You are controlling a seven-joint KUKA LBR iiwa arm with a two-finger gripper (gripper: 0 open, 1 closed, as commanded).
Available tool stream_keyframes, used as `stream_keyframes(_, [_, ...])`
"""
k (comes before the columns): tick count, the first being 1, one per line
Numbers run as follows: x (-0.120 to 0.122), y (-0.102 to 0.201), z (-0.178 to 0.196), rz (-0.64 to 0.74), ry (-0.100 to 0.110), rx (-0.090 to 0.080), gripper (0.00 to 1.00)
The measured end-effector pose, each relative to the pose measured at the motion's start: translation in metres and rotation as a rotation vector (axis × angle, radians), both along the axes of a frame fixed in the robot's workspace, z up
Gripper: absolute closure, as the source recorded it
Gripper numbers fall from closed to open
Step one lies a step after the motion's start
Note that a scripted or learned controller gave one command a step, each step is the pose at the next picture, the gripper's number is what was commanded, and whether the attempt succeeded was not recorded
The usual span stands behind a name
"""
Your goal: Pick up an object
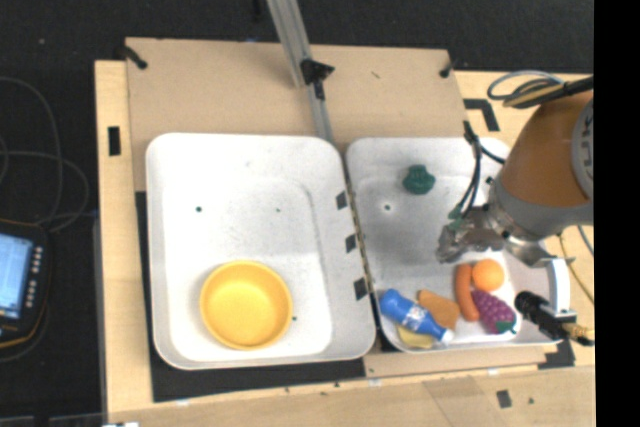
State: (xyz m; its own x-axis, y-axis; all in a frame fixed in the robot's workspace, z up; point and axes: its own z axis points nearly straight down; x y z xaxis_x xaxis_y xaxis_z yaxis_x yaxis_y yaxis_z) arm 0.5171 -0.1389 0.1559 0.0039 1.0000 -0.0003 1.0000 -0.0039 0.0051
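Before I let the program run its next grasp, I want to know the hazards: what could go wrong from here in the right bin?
1. The orange ball, carrot, purple grapes and blue bottle lie crowded in one corner, so the gripper may nudge neighbours or pinch two at once.
2. That cluster sits close to the right bin wall, so a finger could strike it.
3. The round ball may roll away.
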Motion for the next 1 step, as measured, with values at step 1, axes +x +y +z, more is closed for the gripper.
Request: stream_keyframes(1, [-0.0075,0.0011,0.0520,0.006,-0.002,-0.002,1.00])
